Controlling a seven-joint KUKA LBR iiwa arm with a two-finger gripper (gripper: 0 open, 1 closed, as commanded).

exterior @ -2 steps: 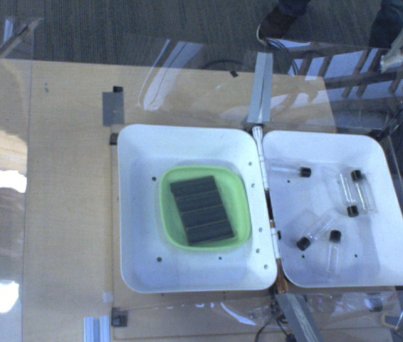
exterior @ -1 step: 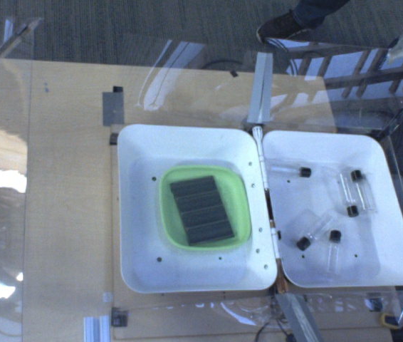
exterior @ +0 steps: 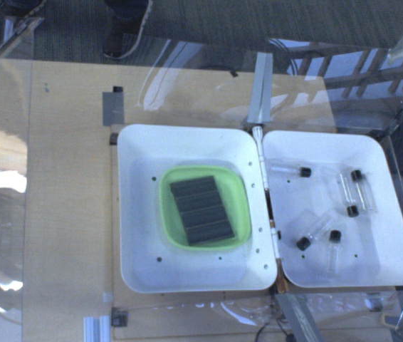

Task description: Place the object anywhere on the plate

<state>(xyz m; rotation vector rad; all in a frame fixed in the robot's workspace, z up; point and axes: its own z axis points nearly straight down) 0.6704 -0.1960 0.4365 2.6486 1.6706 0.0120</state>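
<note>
On the desk's left bin (exterior: 137, 262), a dark ribbed block (exterior: 200, 210) already lies on the green plate (exterior: 238, 191), its long axis slanting from the bin's far-left toward its near-right. Several clear vials with black caps (exterior: 351, 189) lie scattered in the right bin (exterior: 386, 262), just beside the plate's bin. How the fingers stand cannot be told. Glare streaks the pale wooden desk (exterior: 59, 191); beyond its far edge, a person's dark shoes (exterior: 124, 27) stand on grey carpet (exterior: 258, 6).
</note>
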